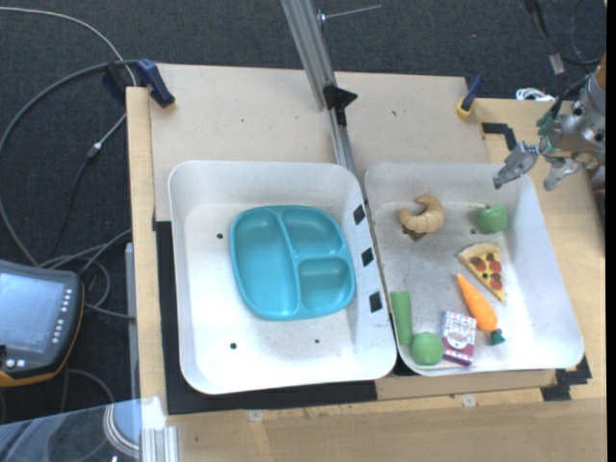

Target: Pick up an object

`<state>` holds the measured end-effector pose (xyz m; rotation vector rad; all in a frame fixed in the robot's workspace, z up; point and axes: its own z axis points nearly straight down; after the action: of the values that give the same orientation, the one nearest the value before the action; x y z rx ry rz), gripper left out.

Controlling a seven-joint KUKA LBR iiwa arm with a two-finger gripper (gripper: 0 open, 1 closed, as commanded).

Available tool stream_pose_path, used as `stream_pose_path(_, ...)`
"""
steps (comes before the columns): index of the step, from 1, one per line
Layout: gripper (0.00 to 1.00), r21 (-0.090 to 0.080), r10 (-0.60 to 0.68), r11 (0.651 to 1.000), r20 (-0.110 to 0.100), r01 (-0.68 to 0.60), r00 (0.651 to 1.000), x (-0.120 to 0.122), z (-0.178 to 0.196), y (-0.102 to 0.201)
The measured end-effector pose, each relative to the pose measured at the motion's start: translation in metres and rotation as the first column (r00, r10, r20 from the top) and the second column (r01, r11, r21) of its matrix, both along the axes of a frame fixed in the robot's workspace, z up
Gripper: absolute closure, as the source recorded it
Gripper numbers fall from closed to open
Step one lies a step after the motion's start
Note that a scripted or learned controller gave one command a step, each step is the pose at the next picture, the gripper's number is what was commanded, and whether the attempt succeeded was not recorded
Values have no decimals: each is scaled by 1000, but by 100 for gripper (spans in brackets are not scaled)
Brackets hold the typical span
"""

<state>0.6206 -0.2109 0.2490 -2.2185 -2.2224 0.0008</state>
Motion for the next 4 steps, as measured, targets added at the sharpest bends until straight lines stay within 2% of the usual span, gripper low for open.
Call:
stream_pose_path(1,0,0,0,1000,0,0,1000,0,0,0)
stream_pose_path(4,0,1,-1,1000,-5,1,1000,-12,-136,10)
